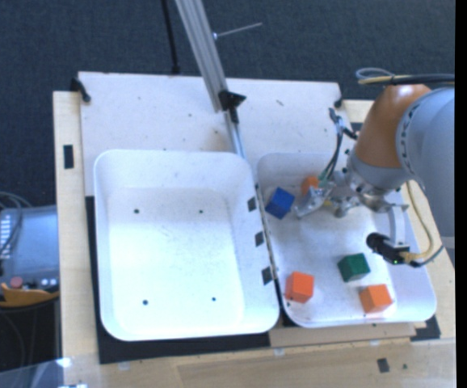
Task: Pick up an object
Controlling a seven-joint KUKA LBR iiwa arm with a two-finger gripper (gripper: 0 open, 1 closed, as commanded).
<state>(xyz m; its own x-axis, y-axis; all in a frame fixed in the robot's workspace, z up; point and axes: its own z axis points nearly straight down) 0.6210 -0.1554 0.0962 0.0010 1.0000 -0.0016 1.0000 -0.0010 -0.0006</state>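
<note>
Two white bins sit side by side on the desk. The right bin holds five blocks: one blue block near its left wall, one green block toward the right, and three orange ones. Of these, one orange block lies close to the left wall near the front, a second orange block lies by the front right corner just below the green one, and a small orange block sits at the back, right beside the pincer. The left bin has only its bare floor showing, so open room lies there and in the middle of the right bin. The pincer hangs low between the blue block and the small orange one; whether it is clenched or released cannot be told.
</note>
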